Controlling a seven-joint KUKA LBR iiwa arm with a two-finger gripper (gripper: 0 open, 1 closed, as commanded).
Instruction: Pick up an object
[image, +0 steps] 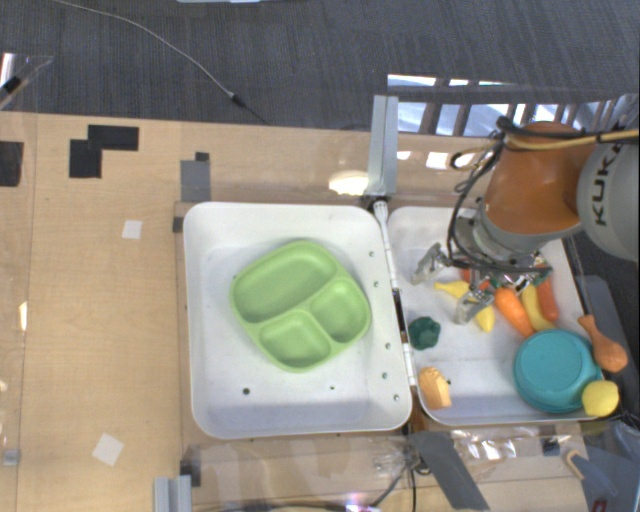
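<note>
left bin (210, 400) | green divided plate (300, 303) inside, centred

Floor: dark grey carpet (250, 50) runs along the far side, beyond my bench.
Bench: pale wood top (90, 330), stretching left of where I work.
Marks: black squares (100, 148) on the wood at far left.
Cable: a thin grey cable (180, 52) trails over the carpet.
Post: a grey metal post (382, 140) stands at the far edge.
Light: a bright glare spot (348, 184) sits just left of that post.
Cover: a clear sheet (30, 250) lies over the left wood, with small pale tags.
</note>
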